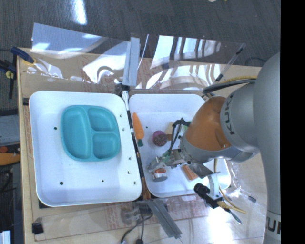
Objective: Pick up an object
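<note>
Carrot (137, 127) – right bin's (157, 102) left edge | arm (248, 114) lettered "KU" – rest hidden | fingers (159, 167): state unclear

A dark grey carpeted floor (57, 14) lies far above and left of the end effector, with a bright patch of light on it. The pale wooden bench top (95, 217) spreads below and to its left, glossy with glare, and clear plastic panels (76, 40) stand along the far edge, above it, throwing back streaked white reflections.
</note>
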{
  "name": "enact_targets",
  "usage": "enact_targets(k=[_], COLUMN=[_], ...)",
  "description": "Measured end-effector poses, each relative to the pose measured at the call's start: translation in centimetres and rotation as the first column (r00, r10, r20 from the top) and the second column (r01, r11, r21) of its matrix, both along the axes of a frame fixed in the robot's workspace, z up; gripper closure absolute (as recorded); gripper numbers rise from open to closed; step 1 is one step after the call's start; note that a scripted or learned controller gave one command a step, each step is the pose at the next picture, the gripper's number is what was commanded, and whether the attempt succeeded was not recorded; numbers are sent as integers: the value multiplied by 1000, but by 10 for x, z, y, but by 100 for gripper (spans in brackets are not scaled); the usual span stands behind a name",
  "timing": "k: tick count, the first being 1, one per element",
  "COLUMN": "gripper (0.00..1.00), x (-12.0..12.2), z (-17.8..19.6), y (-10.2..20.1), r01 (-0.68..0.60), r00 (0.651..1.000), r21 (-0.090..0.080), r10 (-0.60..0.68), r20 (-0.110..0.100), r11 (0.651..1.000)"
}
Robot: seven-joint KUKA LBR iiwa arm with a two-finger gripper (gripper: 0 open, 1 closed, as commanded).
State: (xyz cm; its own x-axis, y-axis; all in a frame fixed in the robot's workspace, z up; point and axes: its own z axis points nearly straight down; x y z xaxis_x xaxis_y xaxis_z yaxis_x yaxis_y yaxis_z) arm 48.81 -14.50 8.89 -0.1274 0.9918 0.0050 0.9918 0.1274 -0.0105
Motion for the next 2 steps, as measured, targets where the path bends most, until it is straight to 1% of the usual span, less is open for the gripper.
enact_targets(k=[1, 2], gripper=[100, 100], x=[-1, 11], z=[5, 114], y=[-1, 80], r01=[-3, -5], r00=[1000, 1000], r21=[2, -3], r10=[3, 5], r20=[-8, 9], r11=[1000, 1000])
